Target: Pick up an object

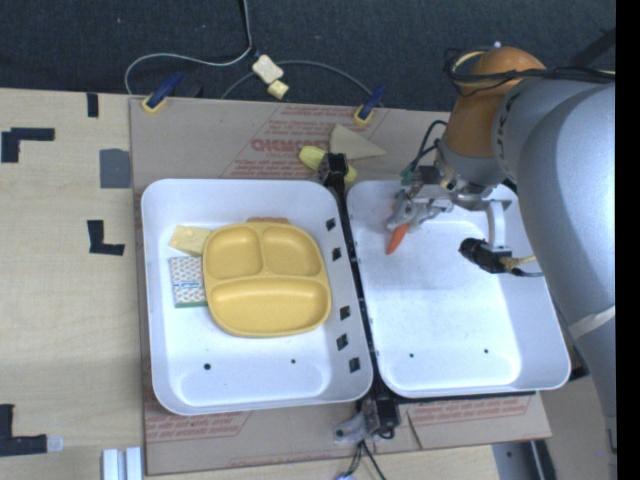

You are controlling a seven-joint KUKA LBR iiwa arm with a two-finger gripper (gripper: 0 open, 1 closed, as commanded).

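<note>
Although the bench (60,298) is wide, the work is confined to two white bins set side by side on it. The arm (560,168) is seen reaching in from the right, across the far corner of the right bin (470,338), whose floor is otherwise bare. The left bin (250,378) is taken up mostly by a yellow divided plate (268,278). A pale yellow wedge (188,238) and a small patterned block (186,280) are tucked against the plate's left edge.

The gripper (408,218) is held over the far left part of the right bin, near the wall shared with the left bin. Just below and to the left of it in this view, a small orange piece (397,239) is found – the likeliest object for the task, and much the nearest. The upper end of the piece is touching or hidden by the gripper's tip. Whether the gripper is closed on it or merely poised above cannot be told, nor can it be told whether the piece rests on the bin floor.

The long axis of the piece is slanted from upper right, at the gripper, to lower left. Its narrower end appears to point lower left, towards the shared wall. Any grasp would best be made across that slant – not along it.
</note>
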